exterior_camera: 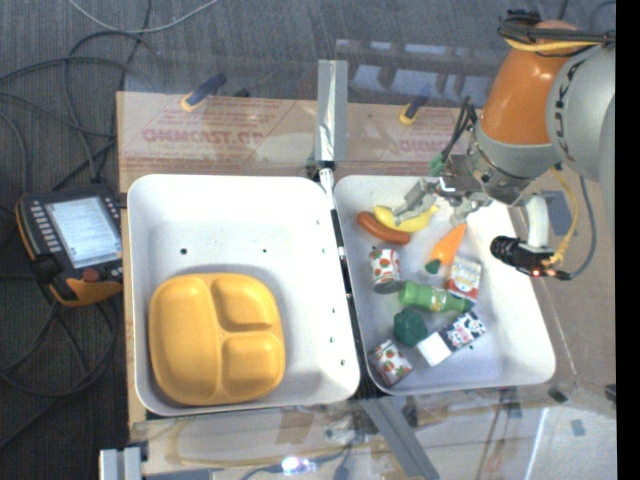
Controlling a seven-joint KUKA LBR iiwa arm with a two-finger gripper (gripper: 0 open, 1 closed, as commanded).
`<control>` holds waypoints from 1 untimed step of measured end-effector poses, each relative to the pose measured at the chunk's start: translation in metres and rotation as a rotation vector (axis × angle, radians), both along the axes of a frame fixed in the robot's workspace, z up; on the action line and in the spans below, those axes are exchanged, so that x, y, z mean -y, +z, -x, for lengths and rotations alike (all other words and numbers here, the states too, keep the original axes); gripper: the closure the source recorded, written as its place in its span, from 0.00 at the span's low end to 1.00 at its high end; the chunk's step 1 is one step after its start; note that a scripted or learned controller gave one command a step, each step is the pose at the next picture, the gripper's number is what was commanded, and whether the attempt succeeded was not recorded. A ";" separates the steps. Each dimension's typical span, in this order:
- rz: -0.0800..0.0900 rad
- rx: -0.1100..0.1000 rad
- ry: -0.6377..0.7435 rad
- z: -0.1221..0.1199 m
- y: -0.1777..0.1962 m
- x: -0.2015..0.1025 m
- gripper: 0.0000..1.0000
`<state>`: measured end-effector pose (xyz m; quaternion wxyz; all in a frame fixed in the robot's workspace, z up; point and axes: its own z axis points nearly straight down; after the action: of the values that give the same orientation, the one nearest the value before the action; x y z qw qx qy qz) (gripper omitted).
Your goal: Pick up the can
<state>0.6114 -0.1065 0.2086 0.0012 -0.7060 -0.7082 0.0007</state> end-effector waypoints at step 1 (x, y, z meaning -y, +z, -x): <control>0.004 -0.001 -0.511 -0.018 -0.115 -0.009 0.00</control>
<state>0.6299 -0.0976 0.0933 0.0004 -0.8620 -0.5069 0.0020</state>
